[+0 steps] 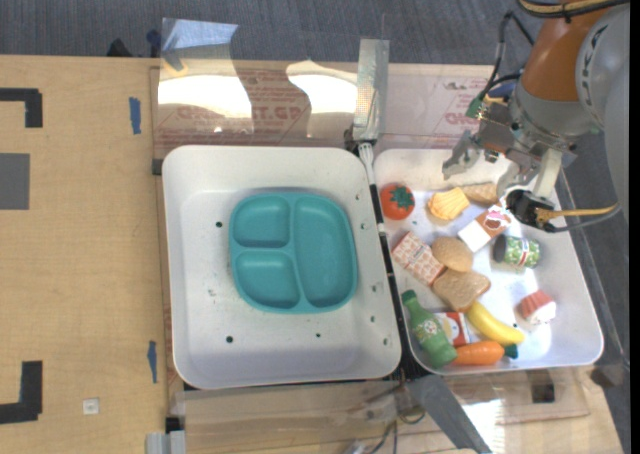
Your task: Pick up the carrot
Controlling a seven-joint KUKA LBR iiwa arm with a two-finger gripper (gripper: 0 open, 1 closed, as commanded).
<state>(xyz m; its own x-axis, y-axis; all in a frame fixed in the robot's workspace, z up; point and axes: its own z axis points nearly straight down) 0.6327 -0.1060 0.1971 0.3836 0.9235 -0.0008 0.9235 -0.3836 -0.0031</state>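
Cardboard-topped desk (70,242) carries two bins. Small orange plastic carrot (478,353) lies at the right bin's near edge, well apart from the hand (478,154). Its grip I cannot tell.

Faint reddish print, too blurred to read, perhaps lettering, on the clear sheet (260,107) behind the bins.

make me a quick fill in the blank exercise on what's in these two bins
1. The teal divided plate lies in the ____ bin.
2. The carrot lies at the near edge of the right bin, just below the yellow ____.
3. The plate has ____ compartments.
4. The gripper hangs over the ____ end of the right bin, away from the carrot.

Missing words: left; banana; three; far
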